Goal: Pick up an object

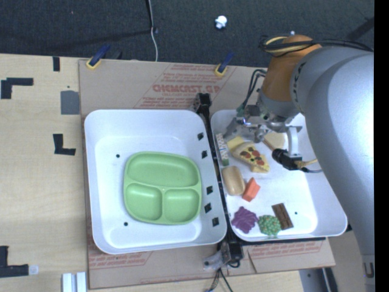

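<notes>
My gripper (248, 124) hangs low over the far end of the right bin (316, 207), under the orange band of the arm. Just in front of it lies a toy pizza slice (251, 156). A tan bread roll (233, 179) and an orange wedge (251, 189) sit a little nearer the camera. A purple grape bunch (244, 219), a green broccoli piece (269, 224) and a brown chocolate bar (282, 215) line the bin's near end. The wrist hides what is directly beneath the gripper.
The left bin (106, 139) holds a green divided plate (163, 187). A pale yellow piece (275, 140) lies right of the gripper, and a small labelled packet (221, 149) rests against the wall between the bins. The grey arm covers the right bin's far right side.
</notes>
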You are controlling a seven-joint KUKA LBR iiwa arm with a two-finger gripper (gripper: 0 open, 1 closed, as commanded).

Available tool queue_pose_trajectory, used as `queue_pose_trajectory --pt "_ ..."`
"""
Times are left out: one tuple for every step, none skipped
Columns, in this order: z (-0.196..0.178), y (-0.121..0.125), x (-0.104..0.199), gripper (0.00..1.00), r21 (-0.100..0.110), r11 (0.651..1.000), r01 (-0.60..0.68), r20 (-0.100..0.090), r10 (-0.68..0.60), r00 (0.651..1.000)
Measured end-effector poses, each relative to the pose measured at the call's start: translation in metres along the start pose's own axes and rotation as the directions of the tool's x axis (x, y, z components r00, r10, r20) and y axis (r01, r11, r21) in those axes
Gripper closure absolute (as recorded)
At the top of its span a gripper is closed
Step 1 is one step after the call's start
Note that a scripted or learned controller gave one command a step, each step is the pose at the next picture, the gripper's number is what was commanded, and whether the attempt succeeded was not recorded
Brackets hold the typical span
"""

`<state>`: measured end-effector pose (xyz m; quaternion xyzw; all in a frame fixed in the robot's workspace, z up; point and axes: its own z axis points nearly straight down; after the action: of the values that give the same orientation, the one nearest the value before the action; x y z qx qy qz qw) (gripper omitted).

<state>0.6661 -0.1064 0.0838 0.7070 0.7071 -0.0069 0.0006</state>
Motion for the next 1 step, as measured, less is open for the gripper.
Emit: queue_pose_trajectory --pt "-0.0003 0.0012 -0.0028 0.0 -0.006 1.0 0.0 -0.007 0.0 1.0"
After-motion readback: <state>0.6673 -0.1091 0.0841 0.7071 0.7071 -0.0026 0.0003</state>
